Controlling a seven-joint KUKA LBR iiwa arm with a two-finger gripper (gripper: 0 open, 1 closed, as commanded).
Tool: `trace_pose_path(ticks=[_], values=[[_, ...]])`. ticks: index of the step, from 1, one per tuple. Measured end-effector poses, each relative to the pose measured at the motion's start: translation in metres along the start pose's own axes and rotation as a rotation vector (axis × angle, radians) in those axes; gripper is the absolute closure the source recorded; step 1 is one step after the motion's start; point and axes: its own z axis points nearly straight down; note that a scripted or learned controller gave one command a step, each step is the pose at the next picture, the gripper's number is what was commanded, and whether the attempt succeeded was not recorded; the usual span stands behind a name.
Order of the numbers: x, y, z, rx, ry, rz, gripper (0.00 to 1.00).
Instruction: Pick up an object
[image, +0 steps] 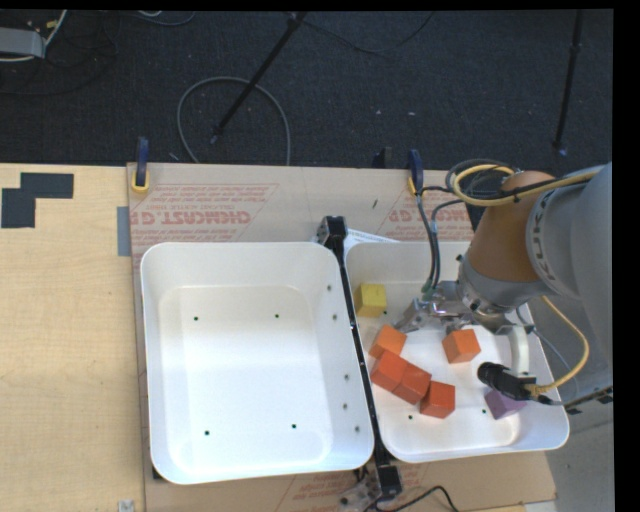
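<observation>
- Orange cube (461, 345) is the object nearest the gripper (437, 308), so treat it as your likely target; it sits in the right bin (545, 432), just beside the wrist and apart from the other blocks
- You can expect it to be light and stiff, a small solid block with flat faces; it should not crush or bend, though smooth faces could slip under a weak pinch
- Take it across two opposite flat faces, near the middle, not on the corners
- It has no real long axis, being about as wide as deep; it lies turned a little against the bin walls, so you would need to match that turn with the wrist
- You cannot tell how the pincer stands: the metal parts below the wrist are small and partly hidden by the arm, and nothing is seen pinched in them
- Other choices in the same bin: a yellow cube (373, 298) near the divider, alone and easy to reach; a cluster of orange blocks (402, 377) touching one another, awkward to grip cleanly; a purple block (501, 403) at the right, partly under a black part of the arm
- The left bin (160, 300) offers you nothing for this pick
- Judged from here, no object is lifted yet
</observation>
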Motion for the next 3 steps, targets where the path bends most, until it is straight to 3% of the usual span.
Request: trace_pose_path(ticks=[1, 2, 3], values=[[-0.054, -0.025, 0.0, -0.001, -0.002, 0.002, 0.0], [-0.072, -0.037, 0.0, -0.001, -0.001, -0.001, 0.0], [-0.07, -0.049, 0.0, -0.002, 0.0, 0.053, 0.0]])
